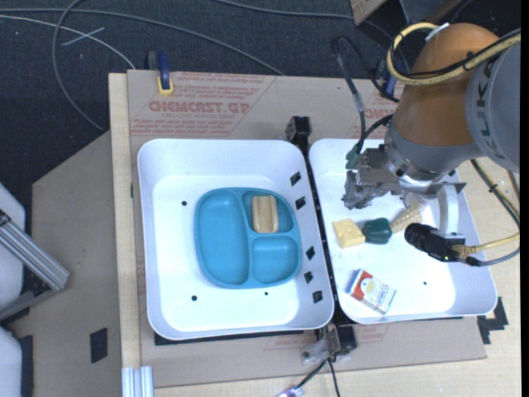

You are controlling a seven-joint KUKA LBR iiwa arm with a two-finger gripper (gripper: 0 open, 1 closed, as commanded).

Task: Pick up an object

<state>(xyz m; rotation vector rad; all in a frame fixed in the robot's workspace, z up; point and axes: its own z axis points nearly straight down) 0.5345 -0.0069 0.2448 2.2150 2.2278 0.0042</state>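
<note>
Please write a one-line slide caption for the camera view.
Gripper above the right bin near a yellow block; blue tray in the left bin.

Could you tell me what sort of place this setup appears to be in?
Probably a robotics lab test bench: a grey and orange arm reaches over two white bins on a cardboard-covered bench, with loose cables on dark carpet and small practice items like a blue divided plate.
</note>
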